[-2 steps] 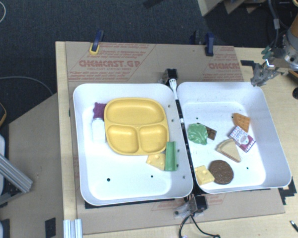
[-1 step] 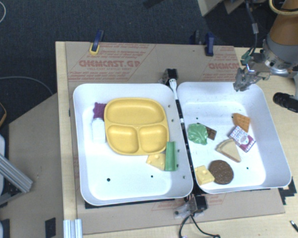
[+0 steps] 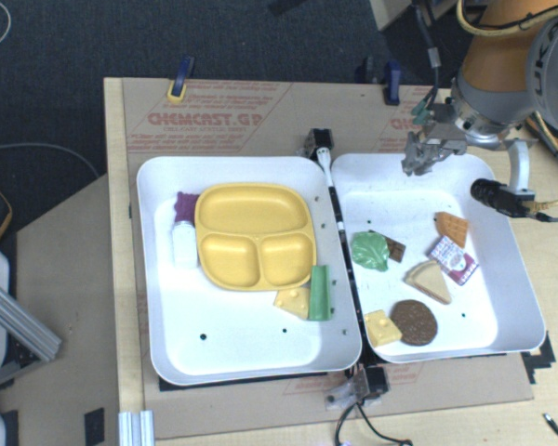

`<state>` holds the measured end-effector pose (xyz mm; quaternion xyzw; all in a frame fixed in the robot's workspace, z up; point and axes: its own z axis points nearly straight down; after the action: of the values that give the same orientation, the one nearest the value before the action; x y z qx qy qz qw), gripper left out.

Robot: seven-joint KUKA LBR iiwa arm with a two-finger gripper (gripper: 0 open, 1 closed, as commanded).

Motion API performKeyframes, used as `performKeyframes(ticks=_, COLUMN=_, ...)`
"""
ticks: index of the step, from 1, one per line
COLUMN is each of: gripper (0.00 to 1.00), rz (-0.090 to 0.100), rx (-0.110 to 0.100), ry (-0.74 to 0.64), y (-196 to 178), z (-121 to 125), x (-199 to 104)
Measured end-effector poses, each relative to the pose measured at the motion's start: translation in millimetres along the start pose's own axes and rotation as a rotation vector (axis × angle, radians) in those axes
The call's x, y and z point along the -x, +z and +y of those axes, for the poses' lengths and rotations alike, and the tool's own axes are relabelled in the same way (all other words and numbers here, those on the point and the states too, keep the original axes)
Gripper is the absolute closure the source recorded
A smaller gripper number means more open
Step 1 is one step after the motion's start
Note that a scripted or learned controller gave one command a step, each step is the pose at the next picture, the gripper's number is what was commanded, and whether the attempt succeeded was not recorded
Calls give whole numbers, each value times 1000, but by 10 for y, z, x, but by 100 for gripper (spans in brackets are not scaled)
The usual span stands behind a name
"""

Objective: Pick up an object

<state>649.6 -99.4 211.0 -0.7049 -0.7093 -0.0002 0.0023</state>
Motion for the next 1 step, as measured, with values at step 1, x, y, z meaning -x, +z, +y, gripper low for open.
performKeyframes(ticks=1, gripper=100, rz=0, rx=0, ry=0, y=0, z=-64, x=-598)
